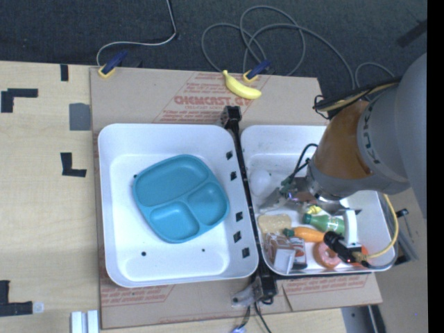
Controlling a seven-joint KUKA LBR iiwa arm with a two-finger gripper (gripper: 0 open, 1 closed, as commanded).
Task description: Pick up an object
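Gripper point(300, 191) of the grey-and-orange arm point(361, 144) sits low in the right bin point(277, 141), its jaws hidden, so open or closed cannot be told. Just right of it lie a green bottle point(325, 222), a carrot point(309, 234) and other small clutter. Left of it, the left bin point(118, 151) holds a blue divided plate point(180, 197).

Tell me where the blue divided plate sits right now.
The blue divided plate lies flat in the left white bin, roughly centred, across the black divider from the right bin's clutter of small items.
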